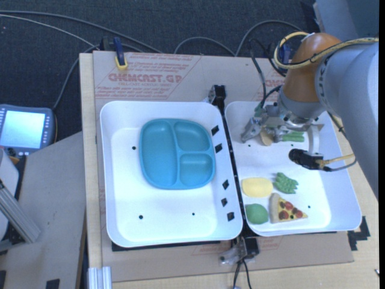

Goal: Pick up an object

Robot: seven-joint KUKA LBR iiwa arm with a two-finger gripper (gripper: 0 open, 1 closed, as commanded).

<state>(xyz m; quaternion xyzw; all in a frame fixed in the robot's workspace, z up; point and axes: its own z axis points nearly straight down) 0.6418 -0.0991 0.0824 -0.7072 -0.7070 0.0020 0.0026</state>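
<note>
In the right bin [337, 209], the gripper [260, 131] hangs with fingers apart just over a small tan object [266, 138], whose long axis I cannot tell.

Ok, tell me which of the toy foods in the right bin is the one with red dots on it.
The pizza slice, at the near edge of the right bin. Its pale wedge carries red dots; the yellow piece and the two green pieces beside it are plain.

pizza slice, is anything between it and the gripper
Nothing stands up between them. The gripper is at the far end of the right bin; the pizza slice lies at the near end, with the yellow piece and green leafy piece lying flat between.
</note>
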